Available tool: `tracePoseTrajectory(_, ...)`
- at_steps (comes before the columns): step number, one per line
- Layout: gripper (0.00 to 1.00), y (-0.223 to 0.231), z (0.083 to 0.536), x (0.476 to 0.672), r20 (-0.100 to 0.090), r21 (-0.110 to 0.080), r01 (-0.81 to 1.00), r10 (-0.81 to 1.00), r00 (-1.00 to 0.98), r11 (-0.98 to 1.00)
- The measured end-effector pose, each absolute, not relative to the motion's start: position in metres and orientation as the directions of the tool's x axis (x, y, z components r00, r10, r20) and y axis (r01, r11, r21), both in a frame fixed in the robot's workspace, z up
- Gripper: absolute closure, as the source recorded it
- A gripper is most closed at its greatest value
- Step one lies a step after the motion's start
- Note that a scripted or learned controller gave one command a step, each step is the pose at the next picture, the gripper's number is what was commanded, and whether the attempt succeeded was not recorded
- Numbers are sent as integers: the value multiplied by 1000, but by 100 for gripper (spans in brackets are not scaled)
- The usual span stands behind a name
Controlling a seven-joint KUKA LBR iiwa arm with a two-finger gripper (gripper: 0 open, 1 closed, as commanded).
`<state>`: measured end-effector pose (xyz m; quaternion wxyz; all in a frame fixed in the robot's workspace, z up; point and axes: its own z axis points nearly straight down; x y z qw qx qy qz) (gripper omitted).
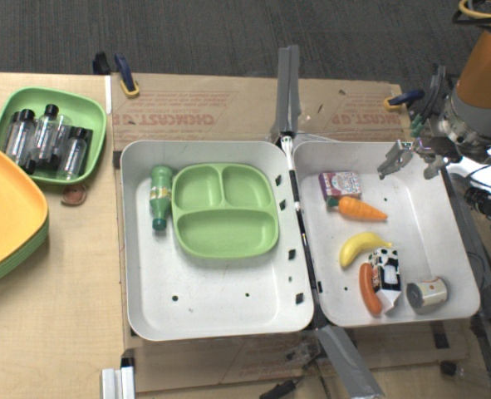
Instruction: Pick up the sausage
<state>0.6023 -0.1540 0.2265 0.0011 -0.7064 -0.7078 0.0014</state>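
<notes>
Brown cardboard under two smooth white plastic bins covers the bench, with a round-cornered green three-part plate (225, 209) and a slim green bottle (159, 196) in the left bin (145, 298). Over the right bin's (453, 248) far right corner the metal gripper (411, 158) hangs with its thin fingers spread apart and holding nothing. Well below it the glossy red sausage (368, 288) lies near the front edge, just below the curved banana (360, 247) and touching a black-and-white packet (386, 273), with a tapered carrot (362, 209) farther back.
</notes>
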Motion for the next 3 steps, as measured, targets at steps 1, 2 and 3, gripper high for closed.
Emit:
tracePoseTrajectory(1,0,-203,102,576,0,1,985,985,174,-174)
tracePoseTrajectory(2,0,-200,91,522,0,-3,990,990,144,-144)
tracePoseTrajectory(3,100,-201,99,522,0,-3,989,989,149,-149)
